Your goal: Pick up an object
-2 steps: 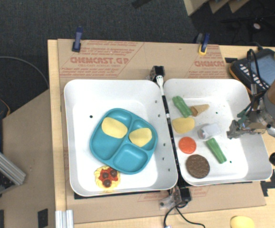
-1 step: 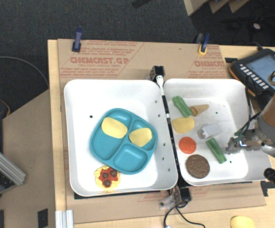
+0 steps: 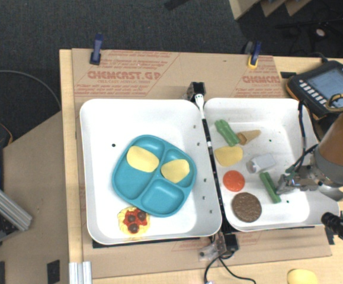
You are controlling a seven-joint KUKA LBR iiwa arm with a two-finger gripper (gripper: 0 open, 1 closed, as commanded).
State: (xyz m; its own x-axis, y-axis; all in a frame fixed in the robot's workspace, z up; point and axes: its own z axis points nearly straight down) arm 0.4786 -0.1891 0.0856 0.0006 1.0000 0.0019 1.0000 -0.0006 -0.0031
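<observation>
Jaws: can't tell, metal gripper [image 3: 288, 183] low in right bin [image 3: 289, 108], beside green stick [image 3: 271, 187]. Nearby: brown ribbed disc [image 3: 246, 206], smooth orange round [image 3: 234, 180], grey cylinder [image 3: 260, 163].

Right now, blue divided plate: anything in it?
Partly filled. The blue divided plate holds two yellow pieces in its upper compartments; the lower compartments show bare blue.

Arm [image 3: 336, 152] low, wrist angled left
</observation>
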